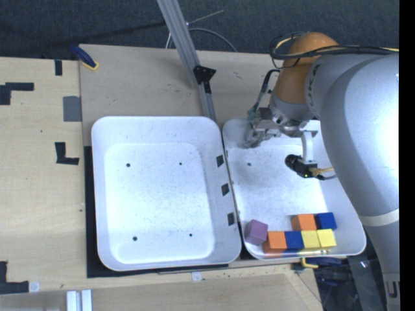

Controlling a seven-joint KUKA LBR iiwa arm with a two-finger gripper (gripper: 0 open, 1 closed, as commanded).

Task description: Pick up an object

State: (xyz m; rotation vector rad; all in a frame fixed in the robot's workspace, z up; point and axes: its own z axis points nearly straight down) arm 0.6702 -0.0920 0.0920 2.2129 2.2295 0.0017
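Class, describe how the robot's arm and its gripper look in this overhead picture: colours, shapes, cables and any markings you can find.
The arm is a broad, smooth cylinder in light grey, with a rounded orange band above the wrist. Thin dark cables loop over that band. The gripper is a small metallic grey assembly with darker parts. A black fitting with a small yellow detail sits just beside it. No lettering is legible.

One fixed camera looks down slantwise on both bins (97,135).
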